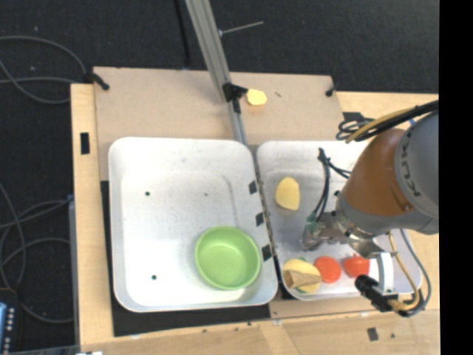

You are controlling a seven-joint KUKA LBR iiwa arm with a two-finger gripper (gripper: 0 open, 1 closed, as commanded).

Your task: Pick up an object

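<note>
From my seat I see the bench (170,102) carrying two white bins; the left bin (148,198) holds a green bowl (228,257) near its lower right corner. My arm (392,176) leans over the right bin (295,157), with the gripper (319,235) low inside it, and I cannot tell how it stands. Just below it lie an orange-red ball (328,269) and a red piece (355,265); a yellow-and-tan object (302,276) sits in the corner, a yellow lump (288,194) further up
</note>
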